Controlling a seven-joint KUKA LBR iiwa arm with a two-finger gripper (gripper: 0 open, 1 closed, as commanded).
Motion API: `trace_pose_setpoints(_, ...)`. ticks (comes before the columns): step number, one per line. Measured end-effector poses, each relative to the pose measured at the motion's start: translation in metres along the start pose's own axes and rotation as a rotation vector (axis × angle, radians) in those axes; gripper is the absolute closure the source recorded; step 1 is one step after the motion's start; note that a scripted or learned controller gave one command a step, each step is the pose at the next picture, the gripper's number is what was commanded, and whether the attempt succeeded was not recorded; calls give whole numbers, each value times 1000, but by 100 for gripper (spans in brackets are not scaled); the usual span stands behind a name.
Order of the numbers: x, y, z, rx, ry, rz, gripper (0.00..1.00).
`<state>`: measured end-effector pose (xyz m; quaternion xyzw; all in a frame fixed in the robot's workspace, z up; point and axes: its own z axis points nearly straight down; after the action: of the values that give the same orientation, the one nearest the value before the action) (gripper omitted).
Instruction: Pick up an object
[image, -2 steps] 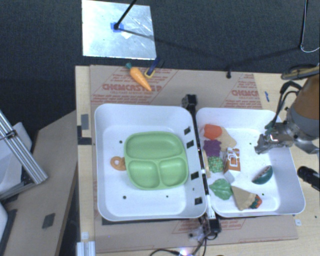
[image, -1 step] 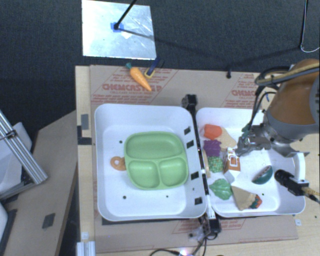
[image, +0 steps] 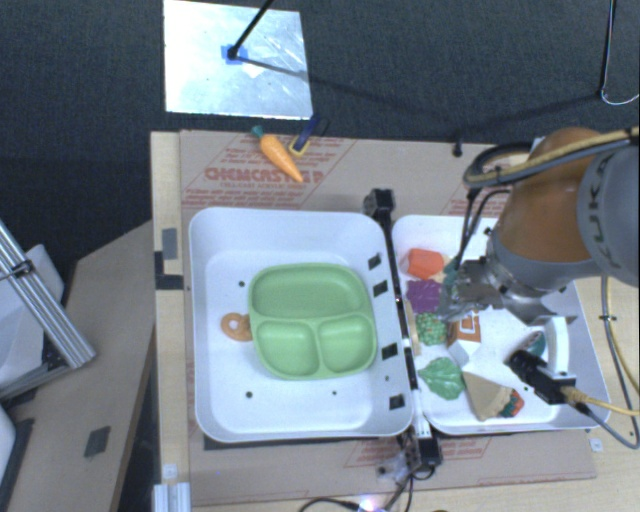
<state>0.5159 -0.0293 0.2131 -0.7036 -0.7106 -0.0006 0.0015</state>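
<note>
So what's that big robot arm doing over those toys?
The grey and orange robot arm is reaching into the right white bin, which holds a pile of small toy foods. Its gripper sits low over the purple grape bunch and a speckled green piece, next to an orange block. A green leafy piece lies nearer the front. The left white bin has a light green divided plate and a small tan pretzel. A toy carrot lies on the bench behind.
</note>
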Motion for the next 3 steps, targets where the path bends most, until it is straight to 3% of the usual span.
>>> trace_pose_setpoints(1, 35, 3, -2, -2, -2, 1, 100)
trace_pose_setpoints(3, 31, 5, -20, -3, -3, 4, 100)
